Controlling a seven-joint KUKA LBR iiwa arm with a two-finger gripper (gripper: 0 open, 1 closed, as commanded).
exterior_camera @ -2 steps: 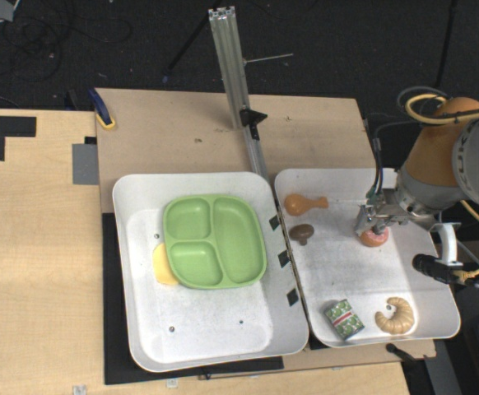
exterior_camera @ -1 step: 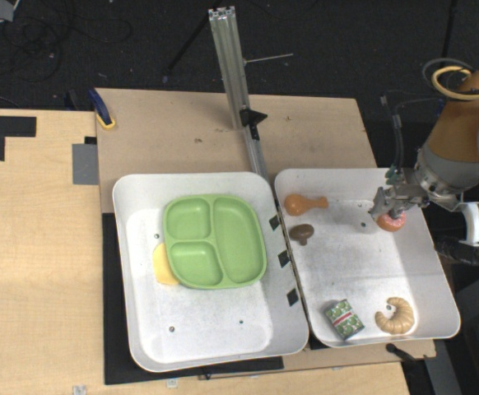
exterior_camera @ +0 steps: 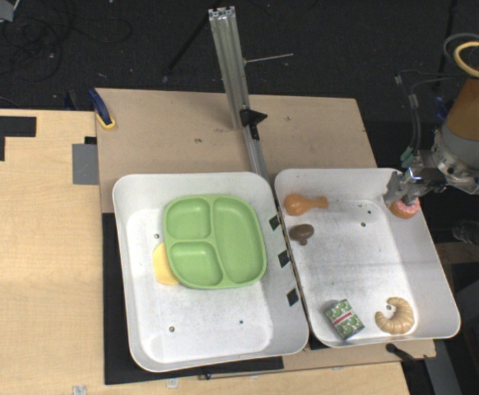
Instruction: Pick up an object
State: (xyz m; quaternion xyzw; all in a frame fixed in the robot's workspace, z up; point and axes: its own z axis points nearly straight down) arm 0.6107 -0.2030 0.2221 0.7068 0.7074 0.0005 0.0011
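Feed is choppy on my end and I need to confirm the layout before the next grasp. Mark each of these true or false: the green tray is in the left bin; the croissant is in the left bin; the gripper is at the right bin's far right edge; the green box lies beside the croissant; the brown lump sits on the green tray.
1. The green tray is in the left bin. True.
2. The croissant is in the left bin. False: it lies in the right bin, near corner.
3. The gripper is at the right bin's far right edge. True, above a pinkish object.
4. The green box lies beside the croissant. True.
5. The brown lump sits on the green tray. False: it rests on the right bin's floor.
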